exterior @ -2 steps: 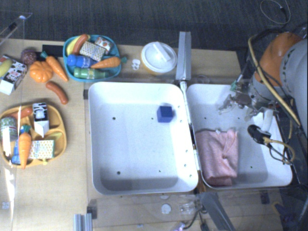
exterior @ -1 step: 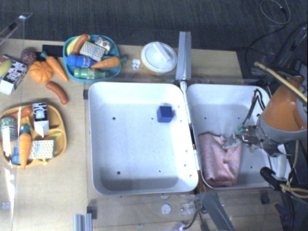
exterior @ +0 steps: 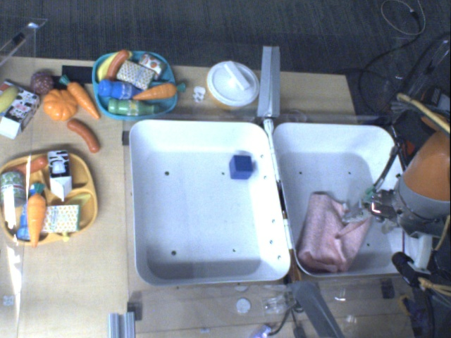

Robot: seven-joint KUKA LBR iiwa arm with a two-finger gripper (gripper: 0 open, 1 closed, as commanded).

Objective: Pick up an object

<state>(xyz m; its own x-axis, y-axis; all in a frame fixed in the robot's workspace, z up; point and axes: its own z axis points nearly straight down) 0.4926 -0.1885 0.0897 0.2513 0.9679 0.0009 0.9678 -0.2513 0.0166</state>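
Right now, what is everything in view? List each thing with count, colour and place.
block: 1, blue, left bin, upper right part
cloth: 1, pink, right bin, lower left, bunched
bins: 2, white, side by side on the bench
blue bowl: 1, toy food inside, above left bin
yellow plate: 1, toy food on it, far left
lid: 1, white, above left bin
arm: 1, grey with orange band, over right bin, at the cloth
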